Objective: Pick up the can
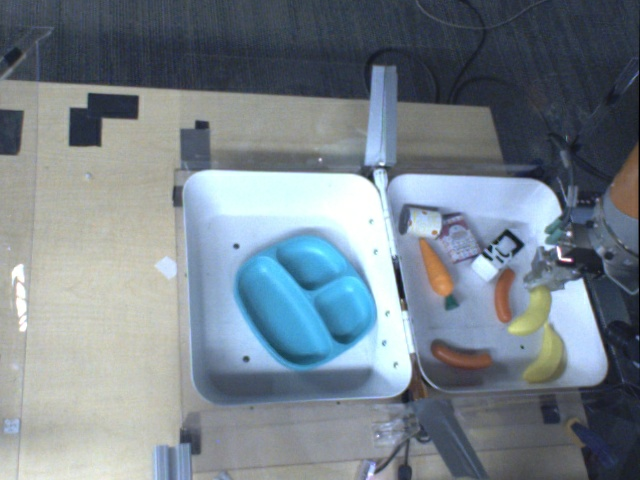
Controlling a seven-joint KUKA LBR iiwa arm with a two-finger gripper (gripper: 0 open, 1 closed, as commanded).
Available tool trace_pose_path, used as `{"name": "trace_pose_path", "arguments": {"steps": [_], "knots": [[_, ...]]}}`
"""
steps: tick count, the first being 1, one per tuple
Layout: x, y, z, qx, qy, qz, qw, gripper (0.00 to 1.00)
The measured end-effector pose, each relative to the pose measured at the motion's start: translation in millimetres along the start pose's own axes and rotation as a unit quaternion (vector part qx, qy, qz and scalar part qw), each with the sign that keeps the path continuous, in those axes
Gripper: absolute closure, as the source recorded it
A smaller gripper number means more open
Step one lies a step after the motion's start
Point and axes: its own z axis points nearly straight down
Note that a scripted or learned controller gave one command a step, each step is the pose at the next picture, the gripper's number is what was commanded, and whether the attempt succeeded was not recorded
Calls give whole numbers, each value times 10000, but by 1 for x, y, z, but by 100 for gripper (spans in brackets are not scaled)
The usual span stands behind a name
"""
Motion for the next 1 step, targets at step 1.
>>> {"name": "trace_pose_path", "arguments": {"steps": [1], "knots": [[36,21,-42,15,-6,1448,9895,100]]}}
